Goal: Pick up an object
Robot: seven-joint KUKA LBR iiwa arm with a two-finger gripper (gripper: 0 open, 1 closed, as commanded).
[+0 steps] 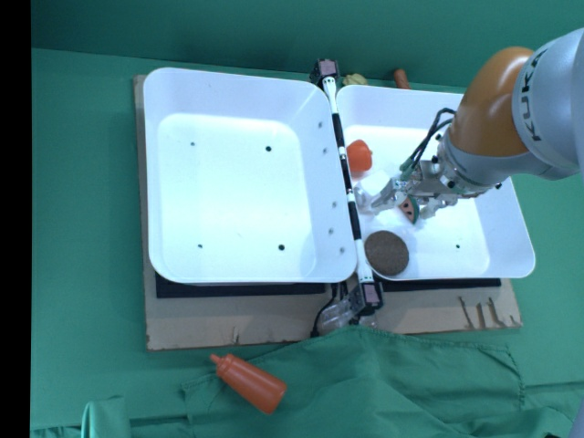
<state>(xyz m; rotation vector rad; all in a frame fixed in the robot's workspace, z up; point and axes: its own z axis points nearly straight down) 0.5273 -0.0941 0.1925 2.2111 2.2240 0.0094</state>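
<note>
Orange bottle [249, 382] lies at lower frame on the tabletop; end effector [394, 195], finger state indeterminable, hovers low over right bin [511, 254] near brown disc [387, 253], positioned for grasp.

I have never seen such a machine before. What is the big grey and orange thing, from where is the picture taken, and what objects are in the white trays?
The big grey arm with the orange band is a robot arm. It reaches in from the right, and one camera fixed above the bench looks down at a slant. At its end is a metal claw for grasping; I cannot tell whether it holds anything. Two shallow white plastic bins sit side by side: the left bin and the right bin. In the right bin lie a small orange-red rounded object, a brown round flat disc, and a small reddish piece beside the claw. On the green cloth in front lies an orange bottle.
</note>
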